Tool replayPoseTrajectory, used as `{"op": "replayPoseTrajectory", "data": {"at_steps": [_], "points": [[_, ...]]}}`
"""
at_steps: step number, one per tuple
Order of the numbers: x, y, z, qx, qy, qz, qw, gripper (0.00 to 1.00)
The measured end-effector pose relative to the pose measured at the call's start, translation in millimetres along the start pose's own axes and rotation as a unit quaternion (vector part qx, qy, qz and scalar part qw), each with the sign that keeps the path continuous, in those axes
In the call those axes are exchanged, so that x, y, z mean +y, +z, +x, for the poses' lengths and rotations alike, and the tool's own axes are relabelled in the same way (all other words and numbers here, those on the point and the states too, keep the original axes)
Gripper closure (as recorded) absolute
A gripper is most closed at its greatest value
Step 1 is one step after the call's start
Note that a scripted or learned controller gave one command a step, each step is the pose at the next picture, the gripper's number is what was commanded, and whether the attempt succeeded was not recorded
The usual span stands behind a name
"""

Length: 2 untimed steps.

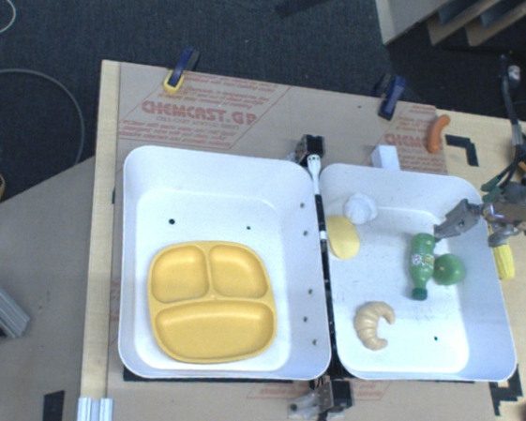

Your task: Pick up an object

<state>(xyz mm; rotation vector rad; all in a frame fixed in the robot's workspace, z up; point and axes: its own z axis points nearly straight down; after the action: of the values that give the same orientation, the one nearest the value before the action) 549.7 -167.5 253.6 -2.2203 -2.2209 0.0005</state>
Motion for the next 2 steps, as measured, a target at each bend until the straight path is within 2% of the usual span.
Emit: {"op": "replayPoseTrajectory", "data": {"at_steps": [1, 2], "points": [[-8.3, 154.7, 33.7, 0.001, -0.001, 0.003, 1.0000, 0.00], [-66.1, 163.6, 47.4, -0.005, 0.001, -0.011, 0.9999, 0.00]]}}
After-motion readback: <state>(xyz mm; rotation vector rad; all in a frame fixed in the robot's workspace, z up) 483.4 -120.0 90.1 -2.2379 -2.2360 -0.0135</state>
